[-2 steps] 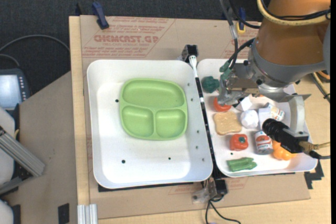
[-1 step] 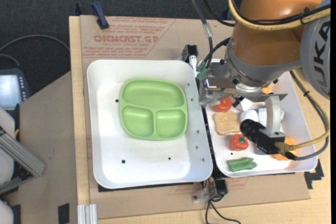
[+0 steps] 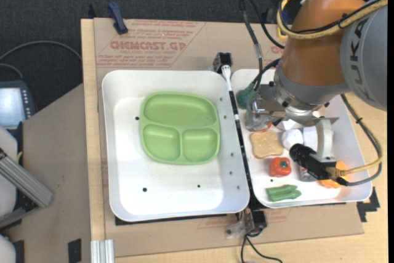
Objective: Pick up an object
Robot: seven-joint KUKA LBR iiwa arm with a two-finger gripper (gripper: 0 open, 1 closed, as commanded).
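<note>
The arm hangs low over the right bin [image 3: 352, 143], with the gripper [image 3: 257, 113] down near that bin's left wall. From this angle I cannot tell whether it is wide or narrow, and nothing shows in its grasp.

The candidates are all in that right bin. A small red piece [image 3: 261, 127] sits just below the gripper and a teal thing [image 3: 247, 95] is tucked beside it. A toast slice [image 3: 266, 145], a red tomato [image 3: 280, 166] and a green pod [image 3: 284, 193] lie nearer the front.

The danger is crowding. So close to the wall, a descent could catch the rim or shove the toast instead of closing on anything. The toast lies flat and likely gives little to pinch, and the tomato looks ready to roll off. The left bin [image 3: 123, 132], with its green plate [image 3: 180, 127], looks out of harm's way.
</note>
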